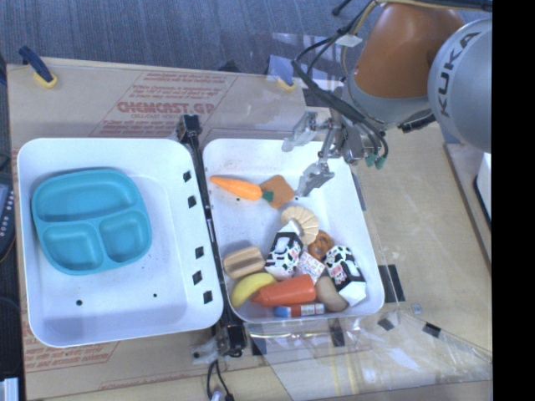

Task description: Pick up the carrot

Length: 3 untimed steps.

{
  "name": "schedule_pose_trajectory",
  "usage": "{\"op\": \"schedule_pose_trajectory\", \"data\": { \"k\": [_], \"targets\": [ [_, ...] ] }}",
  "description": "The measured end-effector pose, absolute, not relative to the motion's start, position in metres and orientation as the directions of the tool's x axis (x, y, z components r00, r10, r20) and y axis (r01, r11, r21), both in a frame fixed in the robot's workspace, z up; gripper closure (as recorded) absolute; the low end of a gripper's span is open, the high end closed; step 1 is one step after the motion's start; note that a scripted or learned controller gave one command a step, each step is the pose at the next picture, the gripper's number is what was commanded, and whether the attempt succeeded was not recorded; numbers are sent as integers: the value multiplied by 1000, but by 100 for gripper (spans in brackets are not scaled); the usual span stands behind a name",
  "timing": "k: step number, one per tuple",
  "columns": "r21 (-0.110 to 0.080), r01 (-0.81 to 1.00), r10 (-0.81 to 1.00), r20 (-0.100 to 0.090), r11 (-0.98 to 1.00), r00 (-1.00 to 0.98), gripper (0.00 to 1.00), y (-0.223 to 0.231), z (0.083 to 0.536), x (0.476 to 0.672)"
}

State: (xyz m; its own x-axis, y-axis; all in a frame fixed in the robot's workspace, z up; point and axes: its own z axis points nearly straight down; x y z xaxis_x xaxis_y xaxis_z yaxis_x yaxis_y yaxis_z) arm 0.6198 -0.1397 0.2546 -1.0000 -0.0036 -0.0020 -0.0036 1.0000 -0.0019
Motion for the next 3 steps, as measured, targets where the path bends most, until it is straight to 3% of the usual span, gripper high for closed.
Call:
{"op": "schedule_pose_trajectory", "data": {
  "k": [1, 2, 3],
  "targets": [
    [6, -238, -238, 8, 971, -971, 0, -108, 105, 655],
    [0, -14, -14, 1, 1000, -1000, 0, -113, 92, 630],
    [0, -21, -21, -3, 1000, -1000, 100, -111, 104, 632]
  ]
}}
